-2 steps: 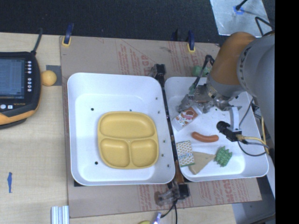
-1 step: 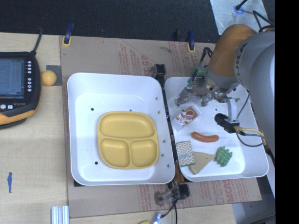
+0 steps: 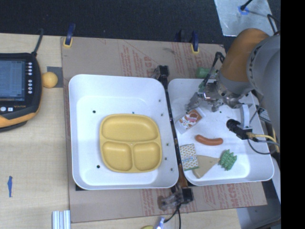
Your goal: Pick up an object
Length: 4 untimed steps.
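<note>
A green toy (image 3: pixel 228 160), a tan wedge (image 3: pixel 205 165) and a patterned packet (image 3: pixel 188 156) line the right bin's (image 3: pixel 255 174) near edge; a sausage (image 3: pixel 209 140) lies mid-bin. Farther back, the gripper (image 3: pixel 200 99) hovers just above a red-and-white card (image 3: pixel 190 119), fingers spread, holding nothing. A yellow divided tray (image 3: pixel 130 142) occupies the left bin (image 3: pixel 86 92).
</note>
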Each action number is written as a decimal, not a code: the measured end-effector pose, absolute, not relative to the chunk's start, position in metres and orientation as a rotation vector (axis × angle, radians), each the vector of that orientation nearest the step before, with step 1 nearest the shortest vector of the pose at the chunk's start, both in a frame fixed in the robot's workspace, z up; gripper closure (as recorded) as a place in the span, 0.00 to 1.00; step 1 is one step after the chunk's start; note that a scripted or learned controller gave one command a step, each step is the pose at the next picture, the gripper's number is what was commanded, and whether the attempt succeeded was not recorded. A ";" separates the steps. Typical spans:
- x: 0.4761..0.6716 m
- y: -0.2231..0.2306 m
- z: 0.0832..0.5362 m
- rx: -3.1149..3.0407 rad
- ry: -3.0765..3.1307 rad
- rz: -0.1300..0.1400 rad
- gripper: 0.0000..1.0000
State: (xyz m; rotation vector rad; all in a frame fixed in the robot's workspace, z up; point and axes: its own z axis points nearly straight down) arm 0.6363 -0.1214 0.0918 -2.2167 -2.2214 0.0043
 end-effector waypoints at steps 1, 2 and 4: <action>0.657 -0.143 0.092 -2.218 -2.223 0.001 0.00; 0.611 -0.100 0.092 -2.213 -2.226 0.006 0.00; 0.611 -0.101 0.102 -2.210 -2.229 0.009 0.00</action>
